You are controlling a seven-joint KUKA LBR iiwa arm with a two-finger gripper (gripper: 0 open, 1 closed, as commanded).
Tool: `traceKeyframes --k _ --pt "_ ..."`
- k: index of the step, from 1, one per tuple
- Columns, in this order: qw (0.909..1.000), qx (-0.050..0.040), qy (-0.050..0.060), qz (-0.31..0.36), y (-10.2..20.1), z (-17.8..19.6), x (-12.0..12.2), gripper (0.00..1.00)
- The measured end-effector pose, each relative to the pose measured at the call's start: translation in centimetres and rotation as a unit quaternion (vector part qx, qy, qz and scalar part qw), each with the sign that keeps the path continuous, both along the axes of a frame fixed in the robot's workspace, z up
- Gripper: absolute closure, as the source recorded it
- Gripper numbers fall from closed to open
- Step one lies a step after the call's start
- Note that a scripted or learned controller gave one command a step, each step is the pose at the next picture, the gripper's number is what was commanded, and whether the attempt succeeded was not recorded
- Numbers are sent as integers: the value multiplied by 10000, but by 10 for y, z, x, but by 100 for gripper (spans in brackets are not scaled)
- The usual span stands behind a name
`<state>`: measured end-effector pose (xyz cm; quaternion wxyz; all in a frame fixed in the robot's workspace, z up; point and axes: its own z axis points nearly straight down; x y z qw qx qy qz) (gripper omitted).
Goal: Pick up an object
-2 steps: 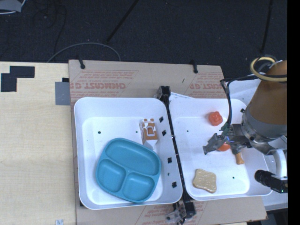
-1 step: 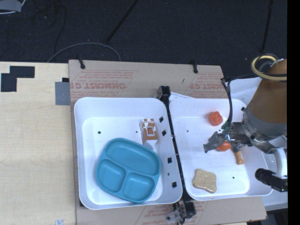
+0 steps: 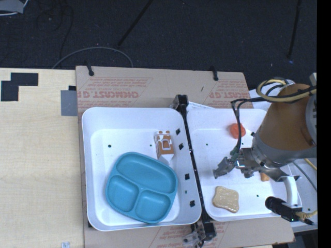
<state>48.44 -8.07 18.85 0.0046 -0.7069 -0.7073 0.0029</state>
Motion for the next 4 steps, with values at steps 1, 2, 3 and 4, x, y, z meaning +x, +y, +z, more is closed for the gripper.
traceKeyframes --k 1,2,3,4 --pt "10000 -2 -9 -3 0 -55 9 0" --pt "10000 -15 -47 -13 0 -101 9 0" --pt "10000 -7 -45 -40 -1 -90 9 100" --pt "10000 -13 -55 -29 -10 -44 14 100"
